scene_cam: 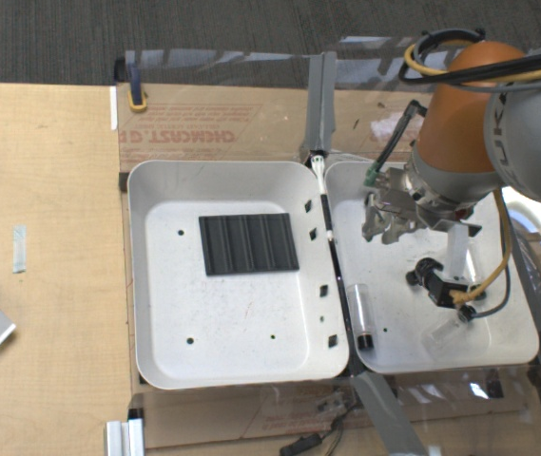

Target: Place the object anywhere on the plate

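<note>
Camera view: the grey arm point(527, 112) with its orange band reaches in from the right, and the gripper point(386, 224) hangs over the upper left part of the right bin point(498, 350).
Gripper state: I cannot tell whether it is open or closed from this angle. Nothing can be seen in its hold.
Object: a clear tube with a black end point(358, 312) lies flat on the right bin's floor. It is near the gripper but apart from it, below and slightly left of it in the view.
Tube axis: it runs almost straight up and down the view, parallel to the wall shared by the two bins and just beside that wall. The black end points away from the gripper, toward the bin's near edge.
Plate: a dark ribbed rectangular plate point(249, 244) lies in the left bin point(156, 340). It is well to the gripper's left, across the shared wall, at about the gripper's own height in the view.
Step in hand: judged as the approach before a pick, since the tube is not yet lifted.
Key relation: the gripper probably needs a short move down the view and toward the shared wall, then a closing line set across the tube's long axis.
Risk: the tube is round and sits close to the wall, so it may roll or leave little room on that side.
</note>
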